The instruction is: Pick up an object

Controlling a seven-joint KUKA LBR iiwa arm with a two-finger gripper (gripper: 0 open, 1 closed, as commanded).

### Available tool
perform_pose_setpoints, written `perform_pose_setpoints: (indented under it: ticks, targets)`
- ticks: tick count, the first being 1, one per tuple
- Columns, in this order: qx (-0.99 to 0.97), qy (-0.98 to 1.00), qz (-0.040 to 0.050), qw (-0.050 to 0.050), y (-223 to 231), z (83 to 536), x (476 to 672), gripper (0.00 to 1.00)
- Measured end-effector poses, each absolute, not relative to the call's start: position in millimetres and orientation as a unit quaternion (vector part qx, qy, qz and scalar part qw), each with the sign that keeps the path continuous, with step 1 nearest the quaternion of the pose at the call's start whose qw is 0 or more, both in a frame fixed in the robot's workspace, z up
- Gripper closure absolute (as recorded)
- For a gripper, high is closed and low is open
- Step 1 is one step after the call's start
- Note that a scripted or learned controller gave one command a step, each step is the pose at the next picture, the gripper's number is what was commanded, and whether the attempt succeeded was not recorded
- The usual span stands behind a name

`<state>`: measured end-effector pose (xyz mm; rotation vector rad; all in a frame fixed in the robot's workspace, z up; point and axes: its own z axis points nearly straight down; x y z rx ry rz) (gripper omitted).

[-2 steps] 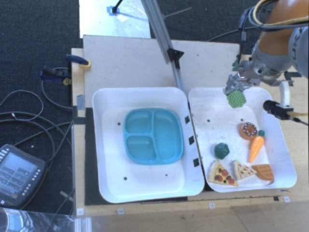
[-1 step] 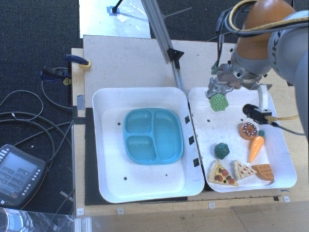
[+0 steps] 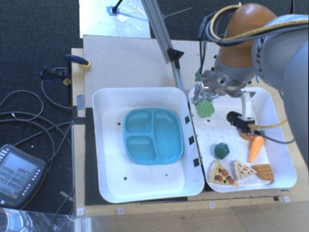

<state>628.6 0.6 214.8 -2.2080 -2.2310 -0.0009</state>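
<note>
Camera view: we see the gripper (image 3: 203, 94) low at the far-left corner of the right bin (image 3: 285, 168), w/ a green bumpy ball (image 3: 205, 108) just below its tip, touching or nearly so. Whether it's actually gripped, we can't tell. Carrot (image 3: 255, 148), dark green lump (image 3: 221, 150), pizza slice (image 3: 222, 173) & waffle piece (image 3: 244, 170) lie nearer the camera, untouched. We judge the pick under way, lift not yet confirmed

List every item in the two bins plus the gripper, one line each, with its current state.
gripper: low over the right bin's back-left corner, at the green ball
green ball: directly under the gripper
blue tray: flat in left bin
carrot: lying in right bin
pizza slice: lying flat near the front rim
dark green piece: resting mid-bin
</note>
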Motion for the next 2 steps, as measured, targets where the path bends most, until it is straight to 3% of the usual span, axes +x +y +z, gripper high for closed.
perform_pose_setpoints:
  ticks: [2]
  targets:
    - [-0.703, -0.711, -0.0007, 0.001, 99.3, 220.7, 602.6, 1.00]
